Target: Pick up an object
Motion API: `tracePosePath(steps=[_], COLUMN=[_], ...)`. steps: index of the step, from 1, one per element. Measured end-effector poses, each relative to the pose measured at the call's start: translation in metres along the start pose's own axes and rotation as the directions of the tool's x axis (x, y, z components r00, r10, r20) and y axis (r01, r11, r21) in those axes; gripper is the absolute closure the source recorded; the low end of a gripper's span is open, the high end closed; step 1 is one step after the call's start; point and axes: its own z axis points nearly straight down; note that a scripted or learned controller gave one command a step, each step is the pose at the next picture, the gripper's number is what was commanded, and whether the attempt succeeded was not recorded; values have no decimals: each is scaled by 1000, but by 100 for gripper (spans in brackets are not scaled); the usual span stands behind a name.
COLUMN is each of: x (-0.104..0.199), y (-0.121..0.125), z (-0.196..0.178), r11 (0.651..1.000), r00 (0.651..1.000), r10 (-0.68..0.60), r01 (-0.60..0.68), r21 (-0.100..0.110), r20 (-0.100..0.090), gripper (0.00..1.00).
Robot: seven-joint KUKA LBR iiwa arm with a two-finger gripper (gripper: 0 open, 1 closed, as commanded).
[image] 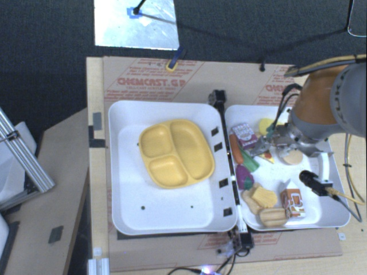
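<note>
Tool (pixel 262 146) low in right bin (pixel 328 204), approach step. Open or closed: could not tell. Green piece (pixel 250 155) lay just beside it; next move likely needed centring, closing, lifting.

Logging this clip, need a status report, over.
Status: end effector over right bin, grasp not confirmed. Nearest it: carrot and packet, crowded. Clear of it: yellow plate in left bin.
</note>
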Motion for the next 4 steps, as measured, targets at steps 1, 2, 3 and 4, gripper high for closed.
tracePosePath(steps=[1, 2, 3, 4], x=[0, 0, -1, -9], y=[2, 4, 15, 11], z=[32, 19, -31, -89], r11=[1000, 1000, 1000, 1000], r00=[1000, 1000, 1000, 1000], r10=[0, -1, -4, -1], r01=[0, 1, 4, 1], r21=[-7, -15, -11, -12], r20=[1, 1, 2, 3], gripper=[0, 100, 100, 100])
